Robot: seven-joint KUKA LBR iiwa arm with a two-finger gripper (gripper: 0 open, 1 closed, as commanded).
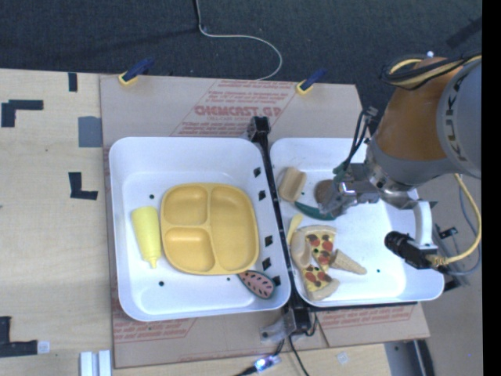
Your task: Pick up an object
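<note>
The task is looking not yet done. The gripper (333,198) is sitting low inside the right bin (407,284), and I am seeing no object lifted from the floor of this bin. So the picking and the raising are both remaining, as far as I can judge.

I am taking the pizza slice (315,258) as my landmark. It is lying flat in the right bin, close to the wall that is dividing the two bins. The gripper is hanging just above the pizza slice in the picture, toward the far side of the bin, and it is apart from the slice. A thin teal object (307,207) is lying just beside the gripper, on the side of the dividing wall, and its end is seeming to run under the gripper's tip. Whether it is touching, I cannot tell. In my judgement this teal object is the thing the arm is going for. Whether the gripper is released or clenched, I also cannot tell, because the dark wrist is covering it.

A tan bread piece (291,183) is lying farther beyond the pizza slice, near the dividing wall. A tan cone (348,265) is touching the pizza slice on the side away from the wall. On the other side of the wall, a yellow divided plate (210,228), a yellow bottle (145,233) and a small brown and pink piece (257,283) are resting in the left bin (129,159).
</note>
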